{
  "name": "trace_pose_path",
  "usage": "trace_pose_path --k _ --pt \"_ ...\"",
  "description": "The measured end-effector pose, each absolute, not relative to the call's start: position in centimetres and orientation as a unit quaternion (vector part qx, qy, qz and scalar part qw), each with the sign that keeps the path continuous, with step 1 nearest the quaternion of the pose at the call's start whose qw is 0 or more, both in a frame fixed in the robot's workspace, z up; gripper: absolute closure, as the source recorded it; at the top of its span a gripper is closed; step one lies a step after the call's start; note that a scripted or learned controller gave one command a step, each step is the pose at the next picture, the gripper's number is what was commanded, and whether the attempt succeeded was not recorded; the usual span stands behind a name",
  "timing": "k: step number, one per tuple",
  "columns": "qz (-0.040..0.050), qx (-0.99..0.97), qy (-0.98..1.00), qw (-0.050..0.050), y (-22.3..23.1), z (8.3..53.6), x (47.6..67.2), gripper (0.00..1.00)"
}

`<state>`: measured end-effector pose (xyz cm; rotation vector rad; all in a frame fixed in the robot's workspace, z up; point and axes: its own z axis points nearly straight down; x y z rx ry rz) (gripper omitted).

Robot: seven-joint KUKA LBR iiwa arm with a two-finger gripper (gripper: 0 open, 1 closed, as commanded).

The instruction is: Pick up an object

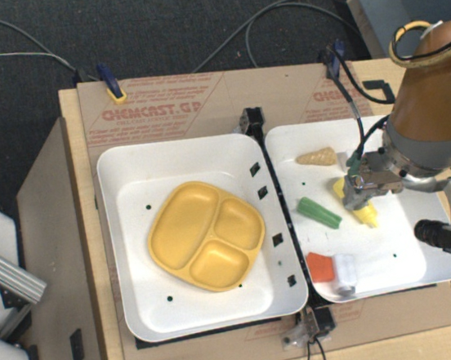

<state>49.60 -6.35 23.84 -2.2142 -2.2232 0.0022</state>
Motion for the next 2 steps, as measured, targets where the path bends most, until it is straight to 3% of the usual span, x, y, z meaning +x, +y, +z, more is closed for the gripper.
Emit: trace_pose_path --k 2 --pt "-0.0003 -0.704 -0.71 0.001 5.3 24.1 50.9 1.0"
